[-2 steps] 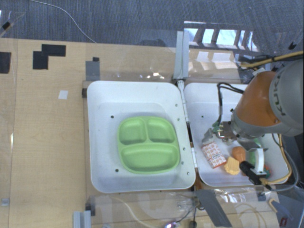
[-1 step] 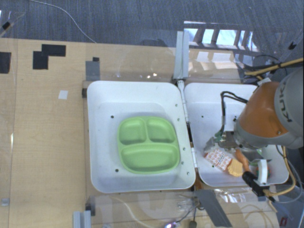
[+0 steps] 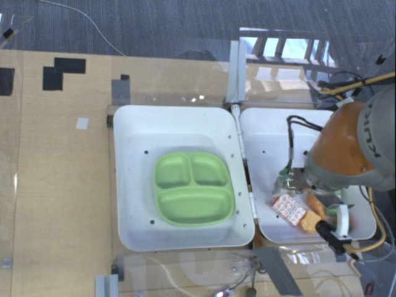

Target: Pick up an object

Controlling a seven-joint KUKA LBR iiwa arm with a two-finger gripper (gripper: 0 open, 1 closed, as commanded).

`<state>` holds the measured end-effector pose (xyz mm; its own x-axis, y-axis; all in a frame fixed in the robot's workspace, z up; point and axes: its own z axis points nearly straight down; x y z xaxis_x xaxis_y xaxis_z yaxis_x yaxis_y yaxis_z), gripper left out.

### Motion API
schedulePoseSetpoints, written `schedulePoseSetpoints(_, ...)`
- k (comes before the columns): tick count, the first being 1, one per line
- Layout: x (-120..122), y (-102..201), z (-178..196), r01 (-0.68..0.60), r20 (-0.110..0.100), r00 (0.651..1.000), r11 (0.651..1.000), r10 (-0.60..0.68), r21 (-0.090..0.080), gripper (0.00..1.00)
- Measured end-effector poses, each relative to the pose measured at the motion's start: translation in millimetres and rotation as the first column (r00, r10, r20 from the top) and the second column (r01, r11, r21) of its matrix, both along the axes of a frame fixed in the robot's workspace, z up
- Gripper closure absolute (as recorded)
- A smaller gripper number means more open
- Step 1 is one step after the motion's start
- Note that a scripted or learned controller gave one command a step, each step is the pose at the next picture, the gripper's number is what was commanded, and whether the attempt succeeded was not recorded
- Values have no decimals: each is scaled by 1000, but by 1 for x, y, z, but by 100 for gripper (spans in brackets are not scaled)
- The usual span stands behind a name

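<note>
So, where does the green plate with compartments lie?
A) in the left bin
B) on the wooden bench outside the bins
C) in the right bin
A: the green plate lies flat in the left bin, while the arm reaches down into the right bin.

I see my arm (image 3: 365,147) as a bulky grey body with a broad orange band, black lettering on its casing (partly cut off), and black cables looping alongside.
</note>
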<state>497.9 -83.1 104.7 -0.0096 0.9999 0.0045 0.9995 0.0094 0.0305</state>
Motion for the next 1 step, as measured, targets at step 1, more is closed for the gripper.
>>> schedulePoseSetpoints(1, 47, 40, 81, 4, -26, 1000, 1000, -4, -4, 100)
